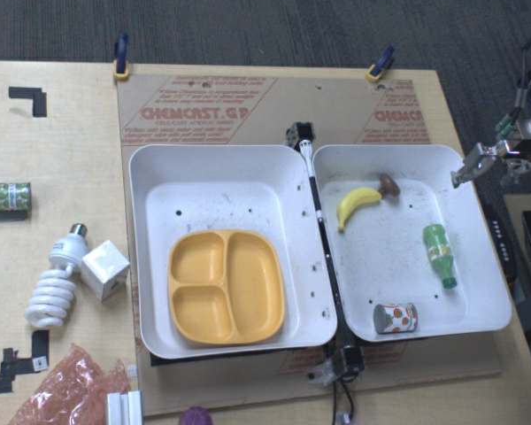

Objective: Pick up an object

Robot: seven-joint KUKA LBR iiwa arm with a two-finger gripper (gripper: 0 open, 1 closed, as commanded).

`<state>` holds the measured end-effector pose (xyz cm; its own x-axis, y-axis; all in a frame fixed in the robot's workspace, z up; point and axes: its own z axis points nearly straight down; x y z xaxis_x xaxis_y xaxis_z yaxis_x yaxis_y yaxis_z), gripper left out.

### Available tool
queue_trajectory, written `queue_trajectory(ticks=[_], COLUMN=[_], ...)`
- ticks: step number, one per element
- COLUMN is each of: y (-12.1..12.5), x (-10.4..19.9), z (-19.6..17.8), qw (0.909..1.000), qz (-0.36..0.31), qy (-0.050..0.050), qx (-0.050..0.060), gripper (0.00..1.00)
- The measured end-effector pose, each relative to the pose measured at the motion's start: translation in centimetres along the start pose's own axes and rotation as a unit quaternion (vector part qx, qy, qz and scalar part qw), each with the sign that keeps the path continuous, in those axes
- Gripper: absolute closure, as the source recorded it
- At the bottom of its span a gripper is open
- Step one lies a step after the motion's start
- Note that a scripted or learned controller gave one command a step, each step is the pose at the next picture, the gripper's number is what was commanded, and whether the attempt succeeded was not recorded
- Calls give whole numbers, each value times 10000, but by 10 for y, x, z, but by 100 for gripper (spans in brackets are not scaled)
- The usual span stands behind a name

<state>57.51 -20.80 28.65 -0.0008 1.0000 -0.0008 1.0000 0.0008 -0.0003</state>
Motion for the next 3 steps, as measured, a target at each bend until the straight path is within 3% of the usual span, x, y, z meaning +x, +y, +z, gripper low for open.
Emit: queue_trajectory(ticks=[1,2,3], y=[66,31,32], x=[-2,24,23], z=[148,194,183], qw=[10000,10000,10000], qz=[-11,6,15], qy=[-1,1,-6], qx=[-5,-5,-17], gripper=[0,0,100])
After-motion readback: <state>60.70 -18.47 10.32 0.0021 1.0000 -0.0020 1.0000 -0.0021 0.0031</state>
